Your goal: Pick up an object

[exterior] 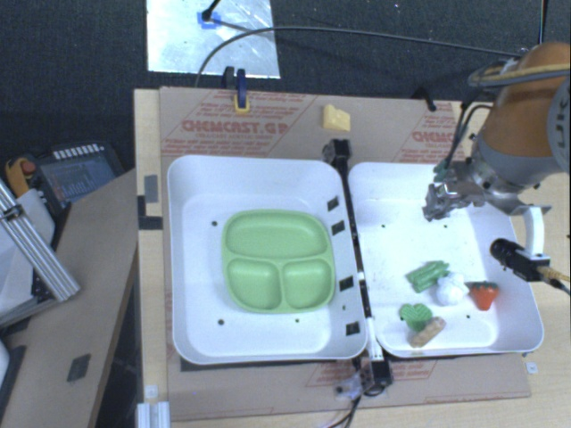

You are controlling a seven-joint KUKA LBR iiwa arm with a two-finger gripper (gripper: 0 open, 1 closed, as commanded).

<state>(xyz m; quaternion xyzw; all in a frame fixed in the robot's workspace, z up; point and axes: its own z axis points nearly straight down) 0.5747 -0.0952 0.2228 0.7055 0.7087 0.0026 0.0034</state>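
Note:
The right bin (pixel 393 239) holds several small toy foods near its front: a green leafy piece (pixel 426 275), a white round piece (pixel 450 290), a red-orange piece (pixel 483 296), a small green piece (pixel 414 313) and a tan piece (pixel 427 332). My gripper (pixel 438 201) hangs over the back of the right bin, well behind these objects and apart from them. Nothing shows between its fingers. The left bin (pixel 192 239) holds a green divided plate (pixel 276 260).
A yellow block (pixel 336 118) lies on the cardboard behind the bins. A black divider (pixel 348 239) runs between the bins. A black cylindrical part (pixel 517 259) of the arm juts over the right bin's right side. A controller box (pixel 76 175) sits at left.

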